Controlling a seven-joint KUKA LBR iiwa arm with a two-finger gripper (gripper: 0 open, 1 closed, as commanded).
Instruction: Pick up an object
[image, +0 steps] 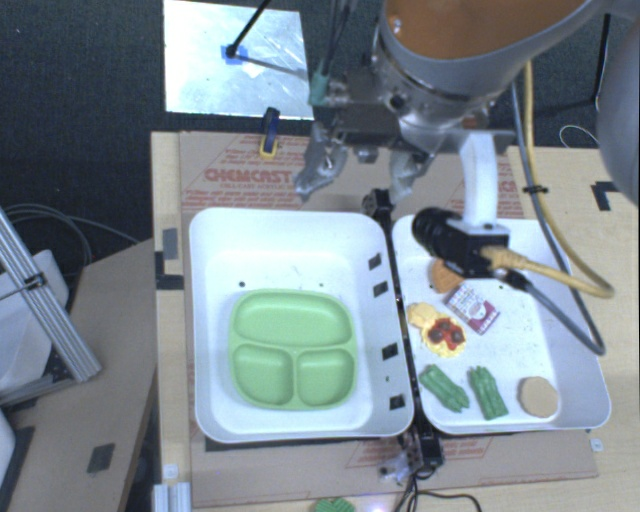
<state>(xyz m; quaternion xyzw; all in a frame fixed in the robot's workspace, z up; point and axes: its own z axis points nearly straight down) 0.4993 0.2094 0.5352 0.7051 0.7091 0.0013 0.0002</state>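
**Objects in the right white bin**

Small red-and-white printed packet (472, 306), lying flat, approx. bin centre. Just left & below: yellow flat toy food w/ red-dark topping (440, 330). Orange-brown lump (445, 274) above the packet, partly hidden by a black fitting. Near front edge, L to R: two green ridged vegetable pieces (443, 388) (488, 392), angled, apart; round tan cookie-like disc (539, 396), flat.

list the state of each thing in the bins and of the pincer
pincer: open, fingers apart, nothing between them, raised above the far edge of the bins
green tray: flat in the left bin, right side up, compartments bare
two green veg pieces: lying flat in the right bin, side by side, apart
round tan cookie: flat, near corner of right bin
red-and-white packet: lying flat, right bin
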